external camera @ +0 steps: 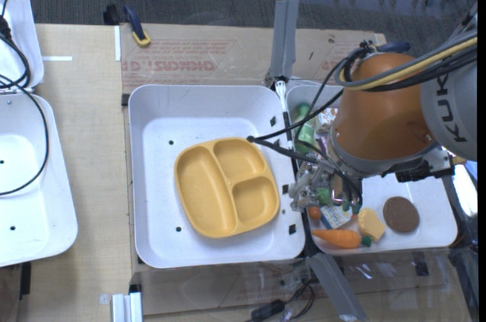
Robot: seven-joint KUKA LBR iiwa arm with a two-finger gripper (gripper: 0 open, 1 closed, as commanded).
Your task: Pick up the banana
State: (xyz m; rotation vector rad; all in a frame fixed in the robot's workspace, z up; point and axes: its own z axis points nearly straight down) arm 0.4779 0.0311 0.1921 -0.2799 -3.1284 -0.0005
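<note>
- Banana: can't pick it out among the clutter in the right bin.
- Gripper hangs low over that clutter, near a carrot.
- Yellow plate sits in the left bin.

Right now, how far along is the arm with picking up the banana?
Nothing looks done yet: no banana can be made out. In hand: the grey arm's two-finger gripper is low over the right white bin, among clutter near the orange toy carrot and brown round cookie. Left: finding, grasping and lifting the banana.
</note>
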